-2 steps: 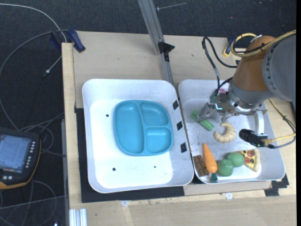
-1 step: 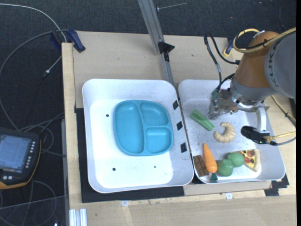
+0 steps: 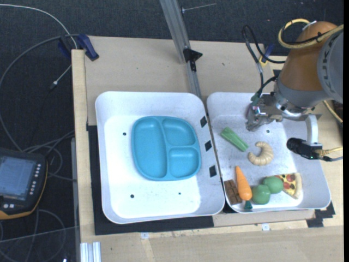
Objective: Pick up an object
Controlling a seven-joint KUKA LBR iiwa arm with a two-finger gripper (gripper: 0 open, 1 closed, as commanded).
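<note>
tool poised above the right bin, nothing in its grip yet

the right bin (image 3: 322, 192) holds the candidates under the arm (image 3: 308, 64): green piece (image 3: 234, 138), croissant (image 3: 262, 153), carrot (image 3: 243, 183), pizza slice (image 3: 289, 184). the tool (image 3: 256, 119) hovers near the green piece; best to descend straight and centre on one item, clear of neighbours. whether its fingers are apart or together cannot be told, being small and dark from above.

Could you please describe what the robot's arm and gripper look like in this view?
The arm is a rounded grey body with a broad orange band above the wrist. A yellow cable loops over its top and dark cables run down its left side. The gripper is a small metallic grey assembly below the wrist, and a white bracket carrying a black part hangs beside it.
</note>
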